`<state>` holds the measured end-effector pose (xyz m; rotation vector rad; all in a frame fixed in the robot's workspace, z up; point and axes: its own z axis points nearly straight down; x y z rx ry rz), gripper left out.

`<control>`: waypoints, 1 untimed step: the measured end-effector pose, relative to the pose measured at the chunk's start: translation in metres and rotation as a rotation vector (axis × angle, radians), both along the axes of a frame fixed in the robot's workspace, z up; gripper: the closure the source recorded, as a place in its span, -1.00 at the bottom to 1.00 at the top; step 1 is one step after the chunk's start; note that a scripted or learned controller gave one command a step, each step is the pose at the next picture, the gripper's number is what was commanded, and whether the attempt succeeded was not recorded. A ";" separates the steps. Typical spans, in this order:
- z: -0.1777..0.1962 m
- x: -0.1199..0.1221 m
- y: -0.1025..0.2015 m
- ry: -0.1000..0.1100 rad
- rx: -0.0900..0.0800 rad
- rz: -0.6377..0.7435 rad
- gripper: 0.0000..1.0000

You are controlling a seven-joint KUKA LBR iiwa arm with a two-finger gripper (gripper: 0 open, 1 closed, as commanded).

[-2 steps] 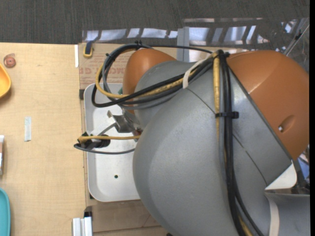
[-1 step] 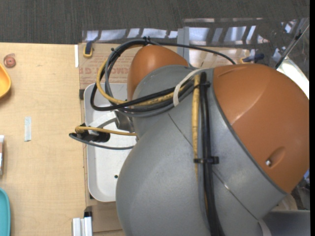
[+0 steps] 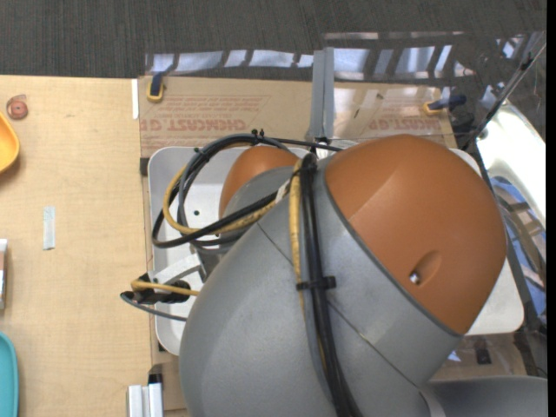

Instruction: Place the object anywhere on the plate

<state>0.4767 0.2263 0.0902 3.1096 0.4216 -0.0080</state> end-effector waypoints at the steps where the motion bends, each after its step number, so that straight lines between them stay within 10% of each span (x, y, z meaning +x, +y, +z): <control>1: 0.008 0.001 -0.004 0.004 -0.003 -0.005 1.00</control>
